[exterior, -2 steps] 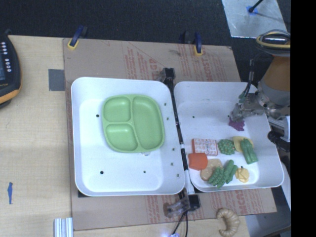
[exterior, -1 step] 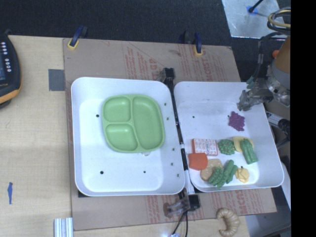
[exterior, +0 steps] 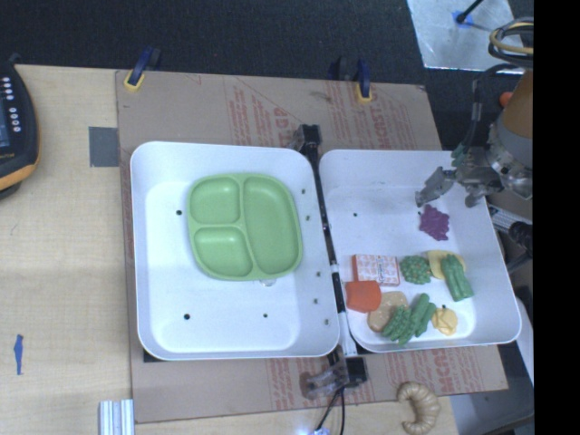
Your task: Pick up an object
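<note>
Spread apart and holding nothing, the two fingers of the gripper (exterior: 453, 188) hang over the far right part of the right bin (exterior: 381, 175), with the grey arm (exterior: 512, 143) reaching in past the bin's right rim. Just beside the fingers, toward the near edge, lies one purple bunch of grapes (exterior: 435, 222) on the bin floor, apart from the rest of the toy food. Everything else in this bin sits crowded along its near edge: one pink-and-white wafer (exterior: 375, 268), one red block (exterior: 363, 295) touching the wafer's near side, one green broccoli floret (exterior: 416, 269), one yellowish piece (exterior: 439, 261) next to it, one green pickle (exterior: 457, 277) lying slantwise, one tan cookie (exterior: 390, 306), two green bean pods (exterior: 410, 319) side by side, and one small yellow piece (exterior: 445, 321) near the near right corner. One green divided plate (exterior: 245, 227) with three compartments rests in the far half of the left bin (exterior: 163, 270). Both bins stand on a sheet of cardboard (exterior: 227, 107) held by two clamps (exterior: 140, 66) along its far edge. One tan curled piece (exterior: 420, 404) lies on the cardboard outside the bins, at its near right corner. One black-and-orange handheld controller (exterior: 14, 134) sits at the bench's left edge.
</note>
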`<move>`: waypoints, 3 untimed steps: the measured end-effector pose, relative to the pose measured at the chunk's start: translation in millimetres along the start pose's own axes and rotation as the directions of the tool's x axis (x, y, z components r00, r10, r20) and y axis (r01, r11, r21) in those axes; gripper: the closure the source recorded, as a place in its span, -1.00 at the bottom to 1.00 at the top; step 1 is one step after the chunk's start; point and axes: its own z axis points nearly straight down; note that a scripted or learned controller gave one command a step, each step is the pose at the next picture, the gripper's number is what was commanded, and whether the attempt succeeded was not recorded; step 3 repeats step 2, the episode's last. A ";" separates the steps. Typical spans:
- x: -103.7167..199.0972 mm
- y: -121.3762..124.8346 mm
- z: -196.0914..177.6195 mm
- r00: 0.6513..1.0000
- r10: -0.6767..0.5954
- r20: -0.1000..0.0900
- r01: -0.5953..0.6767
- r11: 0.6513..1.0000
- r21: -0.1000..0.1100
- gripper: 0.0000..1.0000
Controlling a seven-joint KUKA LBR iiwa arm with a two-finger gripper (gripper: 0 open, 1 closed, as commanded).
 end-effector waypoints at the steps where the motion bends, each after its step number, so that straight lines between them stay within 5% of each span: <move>1: -23.1 -41.3 68.7 1.000 0.004 -0.001 -0.004 1.000 0.010 -1.00; 2: -25.6 22.8 100.8 1.000 -0.001 0.000 0.001 1.000 -0.003 -1.00; 3: -25.6 22.8 100.8 1.000 -0.001 0.000 0.001 1.000 -0.003 -1.00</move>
